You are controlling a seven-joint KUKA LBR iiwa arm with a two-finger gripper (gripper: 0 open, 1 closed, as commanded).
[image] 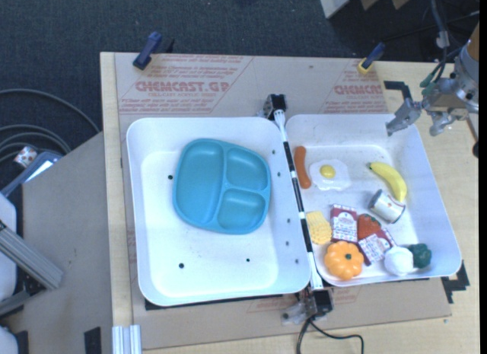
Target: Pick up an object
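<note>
The right bin (431, 164) holds toy food: a red sausage (303, 167), a fried egg (332, 174), a banana (390, 179), a small tin can (388, 206), a yellow cracker (318, 228), two red packets (345, 223), an orange pumpkin (343, 259), a white ball (398, 261) and a green piece (419, 253). My gripper (421, 120) hangs over the bin's far right corner, above and beyond the banana. Its fingers (400, 119) are spread open with nothing between them.
The left bin (152, 253) holds a blue divided plate (222, 186). A black clip (275, 104) and a rail join the bins in the middle. Blue clamps (147, 50) grip the board's far edge. Cables lie on the floor at left.
</note>
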